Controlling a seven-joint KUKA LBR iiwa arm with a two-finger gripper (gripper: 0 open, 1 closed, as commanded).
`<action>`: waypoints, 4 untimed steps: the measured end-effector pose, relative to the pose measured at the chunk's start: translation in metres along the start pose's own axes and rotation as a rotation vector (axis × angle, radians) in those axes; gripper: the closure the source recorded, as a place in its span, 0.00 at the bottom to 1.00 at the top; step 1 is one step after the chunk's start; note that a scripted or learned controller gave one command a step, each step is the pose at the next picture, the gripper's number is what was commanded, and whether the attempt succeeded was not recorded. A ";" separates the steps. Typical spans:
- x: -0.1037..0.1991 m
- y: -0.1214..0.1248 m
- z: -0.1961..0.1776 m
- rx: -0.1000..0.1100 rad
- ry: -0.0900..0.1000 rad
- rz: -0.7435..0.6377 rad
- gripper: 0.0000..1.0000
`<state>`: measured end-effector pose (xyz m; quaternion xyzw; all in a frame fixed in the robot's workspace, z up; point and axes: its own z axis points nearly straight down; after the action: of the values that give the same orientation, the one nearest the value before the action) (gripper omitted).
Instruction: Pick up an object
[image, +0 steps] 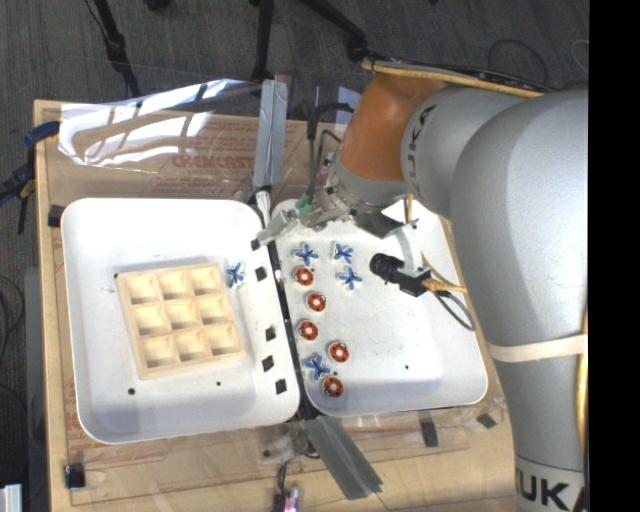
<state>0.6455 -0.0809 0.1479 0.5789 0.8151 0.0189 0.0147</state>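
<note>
The right bin (430, 350) holds several small blue jack-shaped pieces, such as one (306, 256) near its far left corner and another (316, 366) near the front. Several red-orange round discs, one of them (317, 301), lie in a line along the bin's left side. One more blue piece (236, 274) lies in the left bin (100, 400) beside a wooden grid tray (180, 316). My gripper (307, 212) hangs over the far left corner of the right bin, just beyond the nearest blue piece. The wrist hides its fingertips.
The big grey arm with its orange band (385, 130) covers the right bin's far right part. A black fitting with a cable (392, 268) hangs over the bin's middle. Black clips (270, 340) sit along the divide between the bins. A clear plastic sheet (160, 120) lies behind the left bin.
</note>
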 end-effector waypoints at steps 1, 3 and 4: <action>-0.003 0.000 0.002 -0.007 0.003 -0.040 0.00; -0.004 0.002 0.002 -0.012 0.003 -0.107 0.00; -0.005 0.002 0.002 -0.015 0.001 -0.154 0.00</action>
<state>0.6491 -0.0847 0.1456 0.5143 0.8571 0.0239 0.0202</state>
